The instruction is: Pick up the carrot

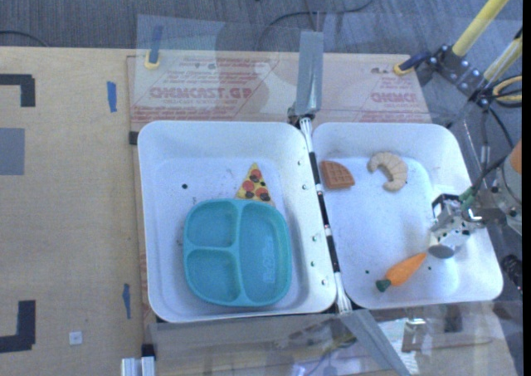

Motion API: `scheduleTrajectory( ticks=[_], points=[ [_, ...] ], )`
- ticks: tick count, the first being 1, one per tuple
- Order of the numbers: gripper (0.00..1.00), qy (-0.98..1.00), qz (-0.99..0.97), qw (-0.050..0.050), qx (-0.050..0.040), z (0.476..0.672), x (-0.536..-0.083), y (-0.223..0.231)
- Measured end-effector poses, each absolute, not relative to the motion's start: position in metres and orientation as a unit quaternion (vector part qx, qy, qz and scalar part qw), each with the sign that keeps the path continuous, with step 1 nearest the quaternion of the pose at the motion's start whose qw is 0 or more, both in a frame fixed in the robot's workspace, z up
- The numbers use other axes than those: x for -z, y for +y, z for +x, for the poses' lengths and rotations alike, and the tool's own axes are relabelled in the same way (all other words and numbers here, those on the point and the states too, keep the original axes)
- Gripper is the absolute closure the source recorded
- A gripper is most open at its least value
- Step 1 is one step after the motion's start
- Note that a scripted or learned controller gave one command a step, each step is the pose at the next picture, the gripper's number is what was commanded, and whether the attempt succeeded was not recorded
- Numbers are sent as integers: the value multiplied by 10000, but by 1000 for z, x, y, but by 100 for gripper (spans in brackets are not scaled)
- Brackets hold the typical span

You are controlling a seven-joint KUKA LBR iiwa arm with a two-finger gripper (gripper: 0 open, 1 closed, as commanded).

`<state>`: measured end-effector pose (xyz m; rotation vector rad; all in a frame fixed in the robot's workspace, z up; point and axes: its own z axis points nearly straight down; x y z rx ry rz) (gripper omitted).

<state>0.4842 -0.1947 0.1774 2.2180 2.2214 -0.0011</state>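
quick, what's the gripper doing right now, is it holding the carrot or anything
Gripper: low in the right bin, just above the carrot's orange end. Nothing seen between it and the carrot to confirm a hold; open or closed cannot be told.

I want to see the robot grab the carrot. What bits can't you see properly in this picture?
- The hand: small and blurry, in the right bin just above the carrot; whether it is open or shut is unclear.
- The arm: cut off by the picture's right edge.
- Whether the hand touches the carrot's orange tip: too small to tell.
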Motion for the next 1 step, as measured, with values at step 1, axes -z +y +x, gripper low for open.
scheduleTrajectory(
  ticks=[1],
  points=[
    [100,5902,8073,-20,12,479,-176,-110]
  ],
)
